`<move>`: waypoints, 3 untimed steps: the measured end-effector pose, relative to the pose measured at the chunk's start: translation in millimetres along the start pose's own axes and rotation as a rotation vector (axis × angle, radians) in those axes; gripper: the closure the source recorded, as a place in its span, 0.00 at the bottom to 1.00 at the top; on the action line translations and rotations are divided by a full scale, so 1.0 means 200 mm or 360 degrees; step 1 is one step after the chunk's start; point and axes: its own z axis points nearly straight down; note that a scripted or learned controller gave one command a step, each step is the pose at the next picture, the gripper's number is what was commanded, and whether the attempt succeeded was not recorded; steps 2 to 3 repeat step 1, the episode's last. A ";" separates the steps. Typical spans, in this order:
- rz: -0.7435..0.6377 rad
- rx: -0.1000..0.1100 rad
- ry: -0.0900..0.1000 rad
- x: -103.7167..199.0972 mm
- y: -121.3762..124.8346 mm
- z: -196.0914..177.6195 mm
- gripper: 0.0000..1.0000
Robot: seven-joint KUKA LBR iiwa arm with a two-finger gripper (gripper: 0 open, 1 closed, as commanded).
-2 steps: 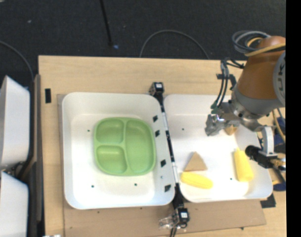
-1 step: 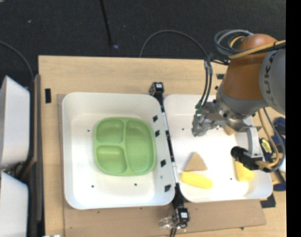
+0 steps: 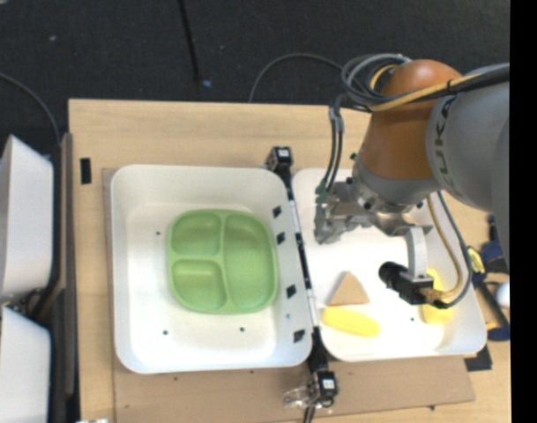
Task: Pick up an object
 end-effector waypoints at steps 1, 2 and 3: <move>-0.0003 -0.0006 0.0001 0.25 -0.03 -0.06 1.00; -0.0003 -0.0006 0.0001 0.25 -0.03 -0.06 1.00; -0.0003 -0.0006 0.0001 0.25 -0.03 -0.06 1.00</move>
